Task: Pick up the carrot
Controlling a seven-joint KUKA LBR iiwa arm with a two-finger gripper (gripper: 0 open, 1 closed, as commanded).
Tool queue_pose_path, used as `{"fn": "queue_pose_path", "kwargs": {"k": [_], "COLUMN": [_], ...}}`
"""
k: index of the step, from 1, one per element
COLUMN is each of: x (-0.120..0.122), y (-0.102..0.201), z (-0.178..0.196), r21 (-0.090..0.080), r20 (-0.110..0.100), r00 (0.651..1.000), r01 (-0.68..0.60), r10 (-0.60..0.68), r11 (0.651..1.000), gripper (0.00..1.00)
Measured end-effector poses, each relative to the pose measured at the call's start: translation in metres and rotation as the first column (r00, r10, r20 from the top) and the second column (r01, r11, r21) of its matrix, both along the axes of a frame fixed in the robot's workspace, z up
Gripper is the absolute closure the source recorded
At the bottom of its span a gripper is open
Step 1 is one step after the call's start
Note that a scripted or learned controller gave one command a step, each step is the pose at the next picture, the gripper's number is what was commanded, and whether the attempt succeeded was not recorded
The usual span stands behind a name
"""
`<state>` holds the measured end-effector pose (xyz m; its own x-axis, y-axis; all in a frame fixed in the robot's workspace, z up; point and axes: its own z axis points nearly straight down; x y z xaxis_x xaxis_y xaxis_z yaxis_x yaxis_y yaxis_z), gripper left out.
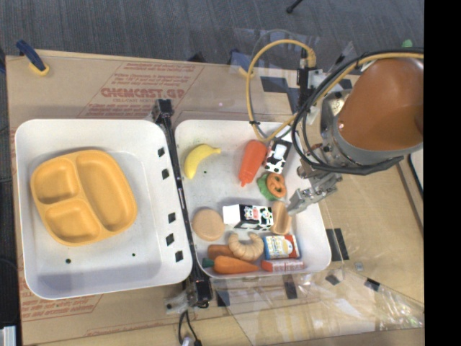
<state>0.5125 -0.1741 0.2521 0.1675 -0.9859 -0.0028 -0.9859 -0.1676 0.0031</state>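
Carrot (252,161) lies in the right bin (216,132), near its back wall, between the banana (199,158) and a cow-print carton (276,157). Tool (308,197) hangs over the bin's right edge, empty; finger spacing cannot be determined. Yellow tray (83,195) occupies the left bin (86,276).

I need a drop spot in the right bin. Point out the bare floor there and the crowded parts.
Bare floor lies in the right bin between the banana, the carrot and the milk carton, and along the far wall. The near right corner is crowded: croissant, bottle and other toys touch. The gripper hangs over the right edge.
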Motion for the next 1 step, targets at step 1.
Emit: {"fn": "queue_pose_path", "kwargs": {"k": [1], "x": [0.0315], "y": [0.0192], "z": [-0.017], "r21": [0.002], "r20": [0.005], "r00": [0.969], "r01": [-0.248], "r10": [0.248], "r11": [0.969], "gripper": [1.0]}}
